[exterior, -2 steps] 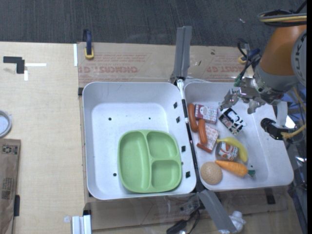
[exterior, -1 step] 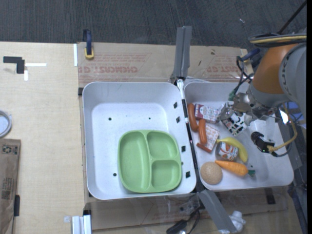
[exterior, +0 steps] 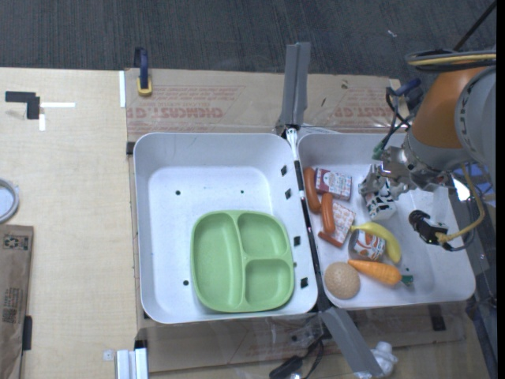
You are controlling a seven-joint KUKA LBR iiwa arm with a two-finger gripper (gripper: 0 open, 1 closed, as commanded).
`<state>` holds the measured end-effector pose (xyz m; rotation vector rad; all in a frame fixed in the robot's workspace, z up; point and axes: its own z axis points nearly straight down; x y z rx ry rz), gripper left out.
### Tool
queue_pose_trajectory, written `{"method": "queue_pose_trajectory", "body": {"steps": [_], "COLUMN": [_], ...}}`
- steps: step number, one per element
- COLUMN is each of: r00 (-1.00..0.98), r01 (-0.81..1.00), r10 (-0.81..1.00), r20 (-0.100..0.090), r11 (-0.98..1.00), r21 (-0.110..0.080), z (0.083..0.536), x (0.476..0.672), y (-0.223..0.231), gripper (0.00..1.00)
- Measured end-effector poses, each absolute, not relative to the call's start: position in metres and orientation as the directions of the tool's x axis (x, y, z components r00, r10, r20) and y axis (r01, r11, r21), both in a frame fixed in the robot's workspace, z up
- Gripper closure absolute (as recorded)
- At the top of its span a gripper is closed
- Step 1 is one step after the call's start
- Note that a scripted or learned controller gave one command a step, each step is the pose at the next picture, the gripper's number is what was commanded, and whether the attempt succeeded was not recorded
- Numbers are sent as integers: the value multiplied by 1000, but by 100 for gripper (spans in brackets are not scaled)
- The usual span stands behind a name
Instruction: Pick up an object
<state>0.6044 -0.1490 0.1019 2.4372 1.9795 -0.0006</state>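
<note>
green plate (exterior: 241, 260) | yellow banana (exterior: 382, 236) | orange carrot (exterior: 376, 272) | white bins (exterior: 154, 235)

A single fixed camera hangs high above the tabletop (exterior: 63, 212) and looks down at a slant, so the far edge sits at the top of the picture, with dark floor (exterior: 237, 14) beyond it. It stands far enough back to take in both white bins whole, the left bin (exterior: 150, 212) near the middle and the right bin (exterior: 442, 287) toward the right side. The arm (exterior: 450, 117) reaches in from the right.
</note>
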Motion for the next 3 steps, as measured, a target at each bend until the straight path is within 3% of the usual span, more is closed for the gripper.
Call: {"method": "queue_pose_trajectory", "body": {"steps": [1, 2, 3], "r00": [112, 114, 36], "r01": [994, 993, 999], "r10": [994, 993, 999], "r20": [-1, -3, -1], "r11": [-112, -114, -36], "r21": [-3, -2, -4], "z": [234, 400, 234], "x": [595, 534, 580], "y": [-111, -103, -92], "gripper": [100, 100, 100]}}
